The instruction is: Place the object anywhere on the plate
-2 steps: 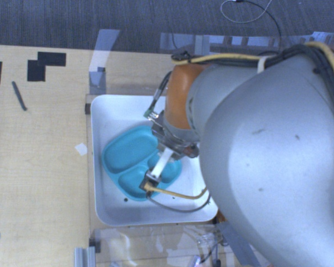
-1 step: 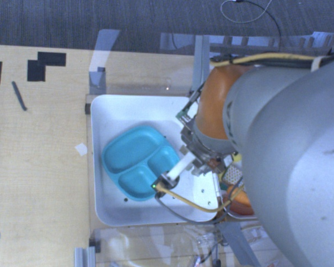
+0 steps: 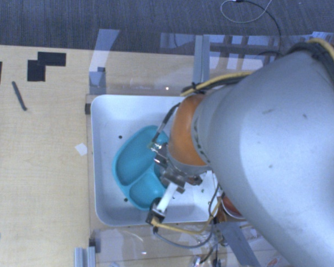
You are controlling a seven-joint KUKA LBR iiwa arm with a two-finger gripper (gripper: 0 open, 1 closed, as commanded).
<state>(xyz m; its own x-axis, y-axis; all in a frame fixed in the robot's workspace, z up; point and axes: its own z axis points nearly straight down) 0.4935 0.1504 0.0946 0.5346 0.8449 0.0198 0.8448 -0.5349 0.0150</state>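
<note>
Plate (image 3: 134, 168), turquoise and divided, lies in the white bin (image 3: 108, 149) beneath my gripper (image 3: 167, 174), whose state I cannot tell. Any release should come low, over a compartment's middle.

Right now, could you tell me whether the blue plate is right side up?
Right side up: the blue plate lies in the white bin, its compartments facing upward.

The plate (image 3: 132, 163) sits in the bin (image 3: 107, 128), toward its near side, with the arm (image 3: 267, 149) over the plate's right part.
</note>
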